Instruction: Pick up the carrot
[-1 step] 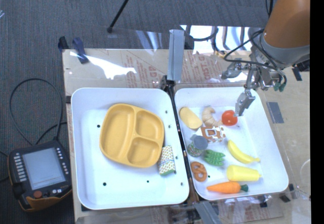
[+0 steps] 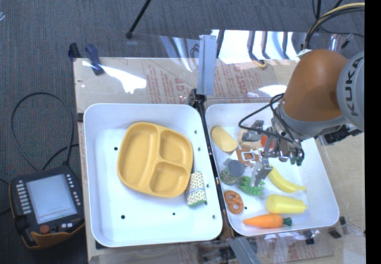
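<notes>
The carrot [image 2: 266, 220] lies on its side along the front edge of the right bin [image 2: 330, 197], its orange body pointing toward the bin's left wall and its green top toward the right. Just behind it, near the same front edge, sits a yellow pepper [image 2: 286, 203], and behind that a banana [image 2: 284, 181] lies slantwise toward the bin's right side. A pretzel [image 2: 234, 201] rests near the front of the left wall, with a green toy [image 2: 250, 186] and a grey piece [image 2: 234, 168] just behind it. A pale potato [image 2: 224, 138] lies near the left wall, further back. The gripper [image 2: 262, 172] hangs over the middle of this bin, above the green toy and well apart from the carrot; whether it is released or clenched I cannot tell, and nothing can be seen held in it. The arm [image 2: 314, 93] reaches in over the bin's back right corner. In the left bin [image 2: 101, 197] a yellow divided plate [image 2: 156, 159] sits in the middle, with a small patterned packet [image 2: 196, 189] touching its front right edge.
</notes>
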Robot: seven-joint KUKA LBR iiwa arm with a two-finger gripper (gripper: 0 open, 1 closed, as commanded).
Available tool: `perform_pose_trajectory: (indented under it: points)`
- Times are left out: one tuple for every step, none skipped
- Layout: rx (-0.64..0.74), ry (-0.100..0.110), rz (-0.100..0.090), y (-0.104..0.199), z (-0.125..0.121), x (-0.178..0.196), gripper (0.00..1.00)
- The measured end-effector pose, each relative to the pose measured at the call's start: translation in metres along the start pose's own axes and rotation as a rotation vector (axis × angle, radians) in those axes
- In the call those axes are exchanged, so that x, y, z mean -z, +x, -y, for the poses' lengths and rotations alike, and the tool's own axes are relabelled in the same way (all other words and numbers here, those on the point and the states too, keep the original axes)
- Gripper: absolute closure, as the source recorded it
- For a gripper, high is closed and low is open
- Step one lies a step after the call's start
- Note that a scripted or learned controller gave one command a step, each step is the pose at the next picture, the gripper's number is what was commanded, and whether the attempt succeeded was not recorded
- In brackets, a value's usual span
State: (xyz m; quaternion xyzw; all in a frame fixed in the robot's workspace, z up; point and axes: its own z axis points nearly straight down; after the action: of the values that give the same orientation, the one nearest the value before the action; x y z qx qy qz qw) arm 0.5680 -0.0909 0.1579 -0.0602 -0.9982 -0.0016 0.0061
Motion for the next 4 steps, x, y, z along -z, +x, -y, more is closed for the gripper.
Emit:
perform_pose_trajectory:
  points:
    - [-0.042,0.001,0.017,-0.037,0.046,0.153,0.00]
    - [0.137,0.000,0.003,0.021,0.018,0.063,0.00]
    - [0.071,0.000,0.002,0.076,0.008,0.003,0.00]
    - [0.054,0.001,0.014,0.089,0.006,-0.074,0.00]
